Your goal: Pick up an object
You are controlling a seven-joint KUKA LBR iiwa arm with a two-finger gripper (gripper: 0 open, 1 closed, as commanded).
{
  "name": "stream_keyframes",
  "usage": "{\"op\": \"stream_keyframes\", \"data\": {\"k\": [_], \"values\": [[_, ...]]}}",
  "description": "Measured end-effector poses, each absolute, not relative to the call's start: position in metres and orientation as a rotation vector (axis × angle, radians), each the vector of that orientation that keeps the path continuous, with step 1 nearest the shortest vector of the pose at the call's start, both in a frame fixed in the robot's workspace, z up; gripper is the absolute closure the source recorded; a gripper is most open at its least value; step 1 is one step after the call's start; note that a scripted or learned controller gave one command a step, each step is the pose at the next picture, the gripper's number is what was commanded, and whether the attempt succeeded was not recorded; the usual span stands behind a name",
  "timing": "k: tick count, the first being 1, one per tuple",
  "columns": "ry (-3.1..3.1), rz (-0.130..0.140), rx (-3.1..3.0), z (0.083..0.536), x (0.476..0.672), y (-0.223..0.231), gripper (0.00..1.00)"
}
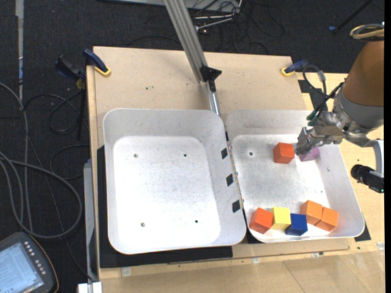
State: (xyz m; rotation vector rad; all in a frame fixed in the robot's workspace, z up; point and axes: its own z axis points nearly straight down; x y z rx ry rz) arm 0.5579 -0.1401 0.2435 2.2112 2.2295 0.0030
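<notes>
My gripper (305, 149) hangs low over the upper right part of the right bin (256, 133). A small purple block (311, 154) lies right under and beside its tip, partly hidden. An orange cube (283, 152) sits just left of the gripper, apart from it. Along the bin's near edge lie an orange block (262, 219), a yellow cube (281, 217), a blue cube (297, 224) and two more orange blocks (320, 215).
The left bin (122, 127) lies beside the right one. A slanted metal pole (186, 29) crosses the bench's far side. Clamps (98, 63) hold the board's far corners. A tablet (21, 267) lies at the lower left.
</notes>
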Motion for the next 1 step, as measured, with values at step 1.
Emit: {"op": "stream_keyframes", "data": {"k": [1], "values": [[2.229,0.005,2.211,0.2516,0.5811,-0.0867,1.0]]}}
